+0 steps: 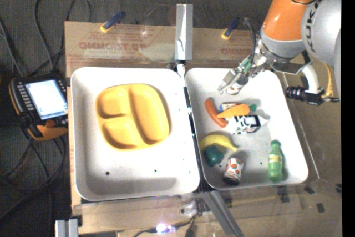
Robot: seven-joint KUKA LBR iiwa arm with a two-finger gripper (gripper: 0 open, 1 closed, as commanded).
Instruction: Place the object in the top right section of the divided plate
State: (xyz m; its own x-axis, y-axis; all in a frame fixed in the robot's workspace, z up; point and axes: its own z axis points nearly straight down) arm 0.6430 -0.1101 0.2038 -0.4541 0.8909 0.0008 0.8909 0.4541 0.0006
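A yellow divided plate [132, 115] with three sections lies in the left white bin [89, 175]. The right bin [288, 119] holds the toy items: a red sausage [213, 112], an orange carrot [237, 109], a black and white cow figure [248, 122], a yellow banana [218, 142], a teal piece [213, 156], a small red and white can [234, 170] and a green bottle [275, 160]. My gripper [234, 81] hangs over the far part of the right bin, just beyond the carrot and sausage. Nothing shows between its fingers.
A teach pendant [41, 101] with a lit screen lies left of the bins. Cardboard [127, 44] held by clamps runs behind both bins. A metal post [183, 30] stands at the back between them. Cables cross the floor.
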